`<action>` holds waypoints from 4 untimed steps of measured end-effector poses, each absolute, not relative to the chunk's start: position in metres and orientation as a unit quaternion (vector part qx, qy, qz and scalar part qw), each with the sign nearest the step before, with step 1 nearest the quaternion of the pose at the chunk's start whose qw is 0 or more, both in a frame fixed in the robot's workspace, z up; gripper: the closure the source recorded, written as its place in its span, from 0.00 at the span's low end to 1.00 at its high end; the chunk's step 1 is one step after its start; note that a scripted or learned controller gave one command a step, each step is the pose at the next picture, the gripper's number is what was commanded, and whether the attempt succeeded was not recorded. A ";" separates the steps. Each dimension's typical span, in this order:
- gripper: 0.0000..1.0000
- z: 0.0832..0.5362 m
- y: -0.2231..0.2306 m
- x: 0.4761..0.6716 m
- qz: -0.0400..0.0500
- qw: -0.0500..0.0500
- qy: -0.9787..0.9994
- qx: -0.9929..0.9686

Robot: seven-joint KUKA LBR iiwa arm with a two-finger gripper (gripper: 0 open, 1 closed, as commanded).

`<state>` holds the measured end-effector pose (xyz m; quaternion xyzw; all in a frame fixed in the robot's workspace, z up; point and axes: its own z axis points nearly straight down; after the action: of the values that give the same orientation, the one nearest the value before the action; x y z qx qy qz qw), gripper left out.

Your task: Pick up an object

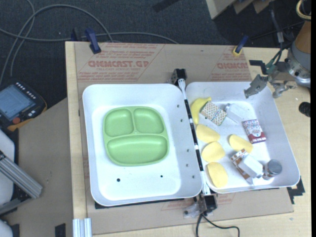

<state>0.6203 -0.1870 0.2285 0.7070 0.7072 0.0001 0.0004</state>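
Observation:
The right bin (289, 147) holds several small things. A yellow banana (198, 106) lies beside a checked packet (214, 113) and a white packet (238, 113). Nearer the front are a red-and-white packet (253, 130), yellow lemon-like pieces (213, 152), a brown-and-white item (245, 164) and a small grey-lidded jar (273, 169). My gripper (266, 88) hovers over the bin's far right corner, behind the white packet. Its fingers (254, 87) are spread, with nothing between them.
In the left bin (94, 132) sits a green divided plate (136, 135). Clamps (92, 41) hold the brown board at the back. A handheld controller (17, 102) rests off the bench at the left, and cables run across the dark floor behind.

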 end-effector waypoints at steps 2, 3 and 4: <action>0.00 0.084 -0.179 0.546 0.000 -0.001 0.707 0.707; 1.00 0.094 -0.179 0.546 0.000 0.000 0.707 0.707; 1.00 0.086 -0.110 0.532 0.002 0.002 0.708 0.707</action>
<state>0.5320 -0.1098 0.0859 0.7065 0.7077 0.0017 0.0017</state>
